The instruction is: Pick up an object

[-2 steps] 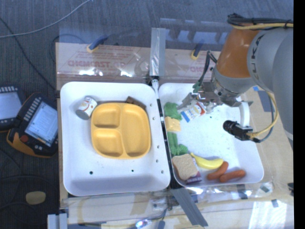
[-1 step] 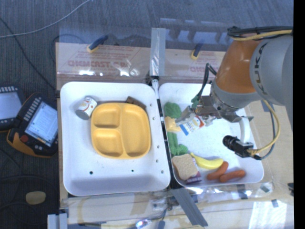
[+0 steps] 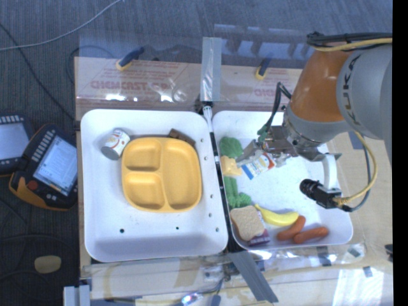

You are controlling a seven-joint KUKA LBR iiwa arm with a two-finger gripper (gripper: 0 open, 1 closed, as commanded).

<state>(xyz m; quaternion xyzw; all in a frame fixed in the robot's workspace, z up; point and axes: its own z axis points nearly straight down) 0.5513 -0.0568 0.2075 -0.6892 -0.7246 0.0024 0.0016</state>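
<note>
Arm (image 3: 338, 88): grey, orange band, enters from the right and hangs over the right bin (image 3: 331, 234); its bulk hides that bin's upper right corner and part of the far wall, and the frame edge cuts the arm off.

Left bin (image 3: 102, 234): holds a yellow divided tray (image 3: 160, 173), three compartments, lying flat near the middle. A small white cup (image 3: 115, 143) lies tipped on its side just beside the tray's upper left corner. A dark brown piece (image 3: 176, 134) pokes out behind the tray's far edge; mostly hidden, cannot identify.

Right bin, along its left wall: green leafy pieces (image 3: 231, 148) at top, more green pieces (image 3: 238, 199) lower down, a yellow block (image 3: 229, 166) between them. Near the front wall: a slice of bread (image 3: 247, 221) with something purple under its lower edge, a banana (image 3: 278, 217) just beside it, two reddish sausages (image 3: 303, 233) side by side.

Gripper (image 3: 262, 159): over the left-centre of the right bin. A small white packet (image 3: 258, 166) with blue and red markings sits at its tip, touching or just under it. Fingers blur into the wrist hardware; cannot tell how far apart they are, nor whether the packet is between them or lying on the bin floor.

A black fitting (image 3: 317, 192) on a yellow cable hangs beside the wrist.
</note>
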